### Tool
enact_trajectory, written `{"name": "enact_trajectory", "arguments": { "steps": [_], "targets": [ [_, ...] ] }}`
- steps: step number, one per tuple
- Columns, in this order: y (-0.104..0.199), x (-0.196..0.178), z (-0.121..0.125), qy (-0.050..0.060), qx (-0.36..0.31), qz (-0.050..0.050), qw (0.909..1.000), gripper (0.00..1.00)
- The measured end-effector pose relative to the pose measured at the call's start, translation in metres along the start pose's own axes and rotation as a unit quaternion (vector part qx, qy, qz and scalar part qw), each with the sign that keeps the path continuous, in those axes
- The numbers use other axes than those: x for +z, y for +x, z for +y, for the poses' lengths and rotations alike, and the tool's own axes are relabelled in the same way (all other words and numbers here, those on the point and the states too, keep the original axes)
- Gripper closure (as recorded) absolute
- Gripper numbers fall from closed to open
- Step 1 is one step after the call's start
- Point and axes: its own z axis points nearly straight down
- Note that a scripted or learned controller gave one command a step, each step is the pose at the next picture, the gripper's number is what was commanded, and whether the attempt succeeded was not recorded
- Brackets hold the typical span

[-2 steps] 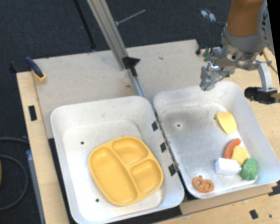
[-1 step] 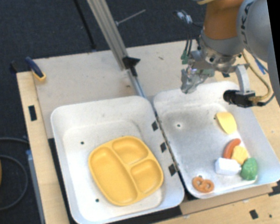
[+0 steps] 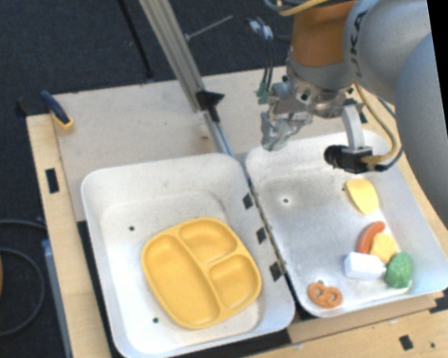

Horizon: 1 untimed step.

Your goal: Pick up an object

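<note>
My gripper hangs over the far left corner of the right bin, well apart from every object. Nothing shows between its fingers. In the right bin lie a yellow oval piece, a red-orange piece, a small yellow piece, a white block, a green lump and an orange pretzel, all toward the near right side. A yellow divided plate rests in the left bin.
A slanted aluminium post stands behind the bins, close to my gripper's left. A black cable connector dangles over the right bin's far side. A yellow-handled tool lies at the bench's far left corner.
</note>
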Motion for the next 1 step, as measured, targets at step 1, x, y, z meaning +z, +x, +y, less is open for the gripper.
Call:
{"name": "enact_trajectory", "arguments": {
  "steps": [1],
  "targets": [
    [0.0487, 0.0061, 0.0117, 0.0, 0.0, 0.0, 1.0, 1.0]
  ]
}}
